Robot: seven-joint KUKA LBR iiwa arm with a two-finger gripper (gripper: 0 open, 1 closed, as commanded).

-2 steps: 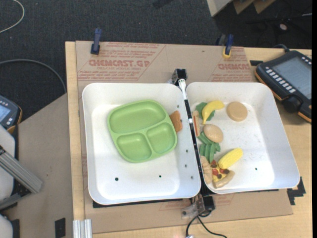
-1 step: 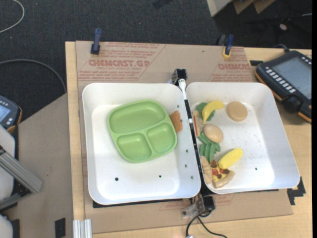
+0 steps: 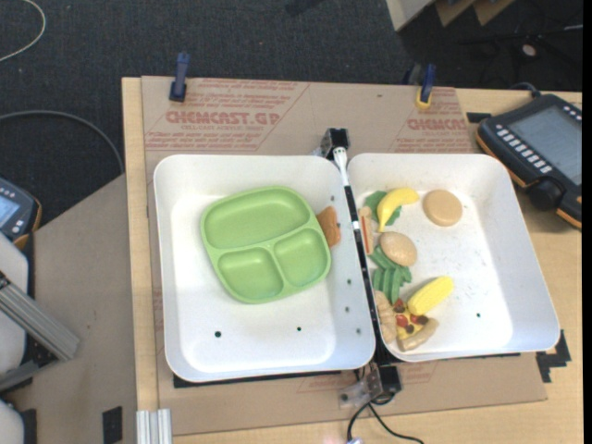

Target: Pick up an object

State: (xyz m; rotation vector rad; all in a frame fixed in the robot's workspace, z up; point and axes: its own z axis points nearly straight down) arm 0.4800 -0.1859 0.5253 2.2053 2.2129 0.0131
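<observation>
The right bin holds a cluster of toy foods along its left side. A yellow banana lies over a green leafy piece. A round tan bun sits to its right. Below them are a beige potato-like piece, green pea pods, a yellow corn cob and a pizza slice. A thin orange carrot stick lies by the bin's left wall. In the left bin, a green three-compartment plate sits with an orange-brown piece at its right edge.
The bins rest on a cardboard sheet held by a blue clamp and a second clamp. A black teach pendant lies at the right. Cables cross the dark floor at the left.
</observation>
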